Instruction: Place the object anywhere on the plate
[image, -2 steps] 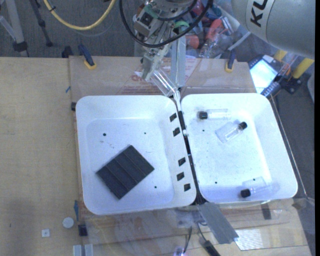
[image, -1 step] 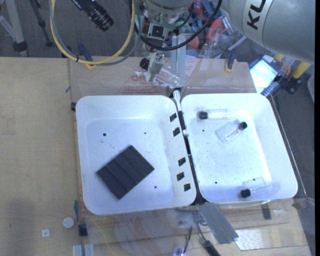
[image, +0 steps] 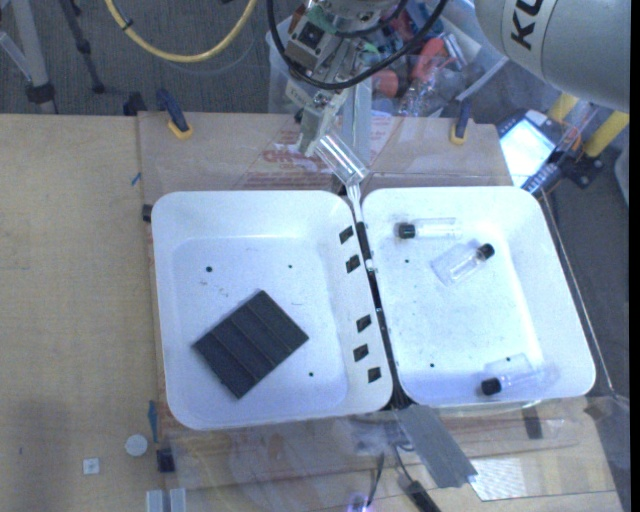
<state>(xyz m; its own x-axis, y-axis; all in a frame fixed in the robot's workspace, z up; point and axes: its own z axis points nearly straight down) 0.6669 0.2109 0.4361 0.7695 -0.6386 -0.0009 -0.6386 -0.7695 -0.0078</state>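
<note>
The plate is a dark, ribbed rectangle lying at a slant on the floor of the left bin. My gripper hangs above the far rim where the two bins meet. It is shut on a clear vial that sticks out tilted, down and to the right, below the fingers. The vial is well behind and to the right of the plate, up in the air.
The right bin holds three clear vials with black caps: one at the back, one near it, and one at the front right. Cables and clutter crowd the bench behind the bins. Black clips line the rim between the bins.
</note>
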